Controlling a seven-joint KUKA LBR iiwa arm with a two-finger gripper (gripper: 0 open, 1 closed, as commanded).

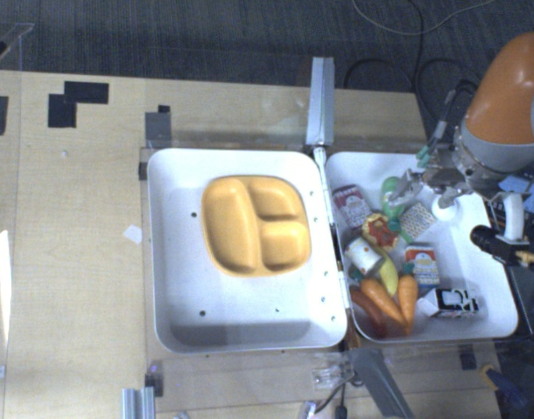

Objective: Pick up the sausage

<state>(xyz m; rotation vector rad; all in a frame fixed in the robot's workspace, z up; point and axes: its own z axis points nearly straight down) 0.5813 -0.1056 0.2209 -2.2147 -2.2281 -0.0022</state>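
Desk [66,234]: pale wood surface carrying two shallow white bins side by side.
Left bin [175,321]: holds one yellow divided tray [254,223]; no part in this step.
Right bin [498,308]: crowded with small items; all work takes place here.
Arm [509,103]: reaches in from the right and sits over the upper part of the right bin.
Jaws [420,182]: poised above the packets near the bin's top; open or closed cannot be told from this angle.
Sausage [372,312]: taken to be the dark reddish piece at the bin's lower left corner, lying partly beneath a carrot [382,299], with a second carrot [407,297] just beside.
Approach: travel toward the lower left corner, well apart from the present position.
Grasp: descend on the exposed reddish end, jaws set across its short width.
Risk: carrots overlap the target; a centred descent probably catches a carrot instead.
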